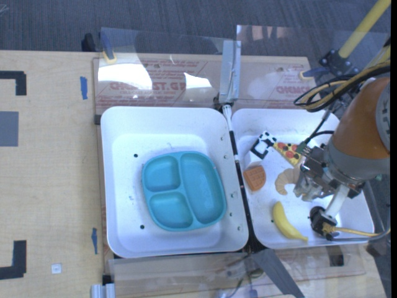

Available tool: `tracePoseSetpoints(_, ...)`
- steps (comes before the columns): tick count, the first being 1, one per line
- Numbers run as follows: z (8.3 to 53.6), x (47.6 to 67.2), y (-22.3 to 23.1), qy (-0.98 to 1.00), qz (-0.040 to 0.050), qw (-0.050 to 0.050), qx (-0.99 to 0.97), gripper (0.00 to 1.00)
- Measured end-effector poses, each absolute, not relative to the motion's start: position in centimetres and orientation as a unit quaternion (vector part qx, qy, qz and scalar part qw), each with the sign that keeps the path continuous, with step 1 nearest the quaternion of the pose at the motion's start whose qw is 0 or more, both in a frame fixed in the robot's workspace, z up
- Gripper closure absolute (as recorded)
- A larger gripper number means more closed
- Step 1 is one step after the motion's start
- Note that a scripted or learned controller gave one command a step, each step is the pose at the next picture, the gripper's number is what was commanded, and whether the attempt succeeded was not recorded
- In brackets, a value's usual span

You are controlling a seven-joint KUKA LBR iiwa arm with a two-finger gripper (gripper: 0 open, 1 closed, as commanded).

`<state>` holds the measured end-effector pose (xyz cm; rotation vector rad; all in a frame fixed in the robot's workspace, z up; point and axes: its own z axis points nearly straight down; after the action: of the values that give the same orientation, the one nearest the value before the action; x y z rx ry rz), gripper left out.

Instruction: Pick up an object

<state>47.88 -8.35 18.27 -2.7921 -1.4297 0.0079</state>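
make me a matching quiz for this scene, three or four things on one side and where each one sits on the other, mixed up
Things:
1. blue divided plate
2. banana
3. round cookie
4. pizza slice

Places:
A. right bin, near the front edge
B. right bin, close to the divider between the bins
C. middle of the left bin
D. right bin, toward the back, beside a black-and-white tag

Pairs: 1-C, 2-A, 3-B, 4-D

A pale wooden bench is lying under the camera. Beyond its far edge, dark grey carpet is stretching away. Light is glaring off clear panels standing at that far edge.
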Motion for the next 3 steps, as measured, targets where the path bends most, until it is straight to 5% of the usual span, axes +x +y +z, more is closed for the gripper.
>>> tracePoseSetpoints(1,20.0,48.0,-9.3,-0.554,0.0006,0.000,-0.832,1.00)
tracePoseSetpoints(2,18.2,48.0,-4.8,-0.637,0.0015,0.002,-0.771,1.00)
tracePoseSetpoints(3,18.3,48.0,-4.9,-0.637,0.0011,0.002,-0.771,0.00)
